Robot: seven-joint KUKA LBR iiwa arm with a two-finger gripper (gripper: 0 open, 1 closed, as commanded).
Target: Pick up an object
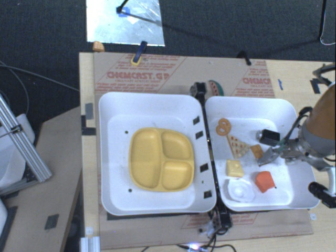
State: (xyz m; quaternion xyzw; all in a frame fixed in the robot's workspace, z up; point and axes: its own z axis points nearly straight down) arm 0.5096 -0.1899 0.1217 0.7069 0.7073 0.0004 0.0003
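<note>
While end effector (pixel 268 158) hovers over right bin (pixel 248 103), brown sheet (pixel 176 71) reads CHEMCAST

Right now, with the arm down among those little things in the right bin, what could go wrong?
The gripper is over the right bin, with a small brown piece and an orange block close on either side; closing there might knock one away instead of catching it. The wedge lies flat, so it could well slip out of a pinch. The pieces are crowded, so two might get caught together.
</note>
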